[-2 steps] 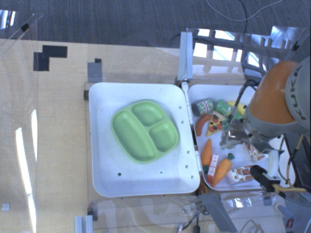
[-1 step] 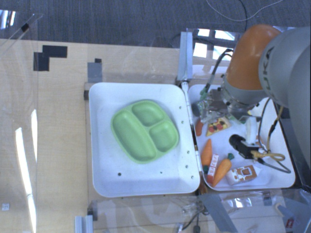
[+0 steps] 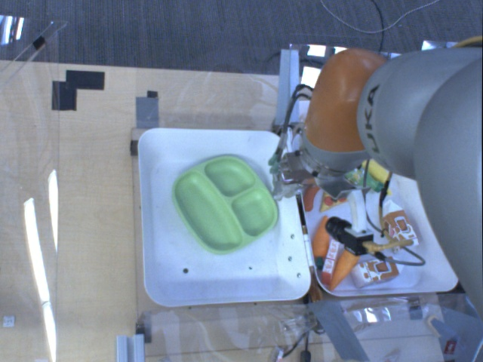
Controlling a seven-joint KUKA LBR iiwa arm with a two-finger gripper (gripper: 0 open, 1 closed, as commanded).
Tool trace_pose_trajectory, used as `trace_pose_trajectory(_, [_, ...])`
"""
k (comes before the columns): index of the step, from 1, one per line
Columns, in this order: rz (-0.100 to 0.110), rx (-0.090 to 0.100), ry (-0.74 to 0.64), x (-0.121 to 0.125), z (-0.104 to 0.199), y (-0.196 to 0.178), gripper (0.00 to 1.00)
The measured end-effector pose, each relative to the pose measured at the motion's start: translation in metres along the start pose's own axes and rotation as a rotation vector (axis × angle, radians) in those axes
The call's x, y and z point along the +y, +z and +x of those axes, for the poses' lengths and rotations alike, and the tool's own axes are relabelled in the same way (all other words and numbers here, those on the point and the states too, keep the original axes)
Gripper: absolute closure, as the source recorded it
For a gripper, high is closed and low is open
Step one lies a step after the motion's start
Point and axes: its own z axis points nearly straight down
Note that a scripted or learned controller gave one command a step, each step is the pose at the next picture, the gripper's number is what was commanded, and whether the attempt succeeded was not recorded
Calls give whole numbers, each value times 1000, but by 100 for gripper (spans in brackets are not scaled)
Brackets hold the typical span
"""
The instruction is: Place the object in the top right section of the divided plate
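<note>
Wrist and orange band (image 3: 343, 111) are sitting closest to the lens and blocking your view of the gripper (image 3: 290, 173) below. You're seeing it hanging over the seam between the bins, by the green divided plate (image 3: 225, 202); jaw state I can't tell, nothing visibly in it. Plate's three sections are all looking bare, so no placement yet. Carrot-like object (image 3: 332, 256) is lying in the right bin (image 3: 434, 277) among packets (image 3: 377, 266); which one is the target, hard to say.

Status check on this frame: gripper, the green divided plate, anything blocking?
Gripper at right rim of the green divided plate, beside its top right section. No object seen in the plate's sections. Orange carrot toy and packets in right bin.
</note>
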Motion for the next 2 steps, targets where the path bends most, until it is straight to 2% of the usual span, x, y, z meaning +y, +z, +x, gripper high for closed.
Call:
trace_pose_trajectory(1, [-4,-1,-428,73,48,-59,100])
trace_pose_trajectory(2, [-5,0,-511,104,129,-36,100])
